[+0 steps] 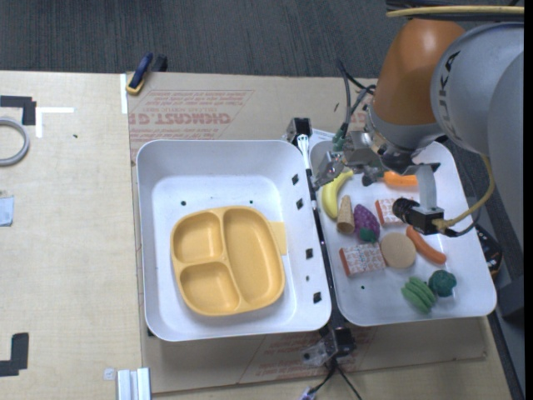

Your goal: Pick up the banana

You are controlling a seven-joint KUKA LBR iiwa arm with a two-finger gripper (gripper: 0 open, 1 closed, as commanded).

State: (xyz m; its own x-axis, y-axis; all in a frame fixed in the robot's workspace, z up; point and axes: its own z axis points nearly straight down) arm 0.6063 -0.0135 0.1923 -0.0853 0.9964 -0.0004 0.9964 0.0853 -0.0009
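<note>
Banana (332, 196) lies in the right bin (466, 302), near its left wall, upper half, tilted with its top end toward the arm. We read this as the approach step: gripper (348, 158) hangs just above the banana's upper end, under the orange-banded wrist (414, 61). We cannot tell how the pincer stands, the wrist hardware hides it, and we see nothing clamped.

Next move, as we judge it: descend and centre on the banana's middle, not the tip, then close. Tight spot. The bin wall is just beside the fruit on one side, and a cone-shaped item (345, 215) and a purple piece (366, 221) sit just beside its lower end. Risk of pushing neighbours or catching only the tip.

Other clutter in that bin: orange carrot-like pieces (425, 246), a round tan disc (399, 252), a small printed box (362, 260), green vegetables (429, 289).

Left bin (158, 223) carries a yellow three-compartment plate (226, 259), well apart from the action.

Surface: both bins rest on flattened cardboard (191, 115) over a light wooden bench (62, 248). A blue-and-yellow tool (139, 73) sits at the bench's far edge. Dark carpet (250, 19) beyond.
</note>
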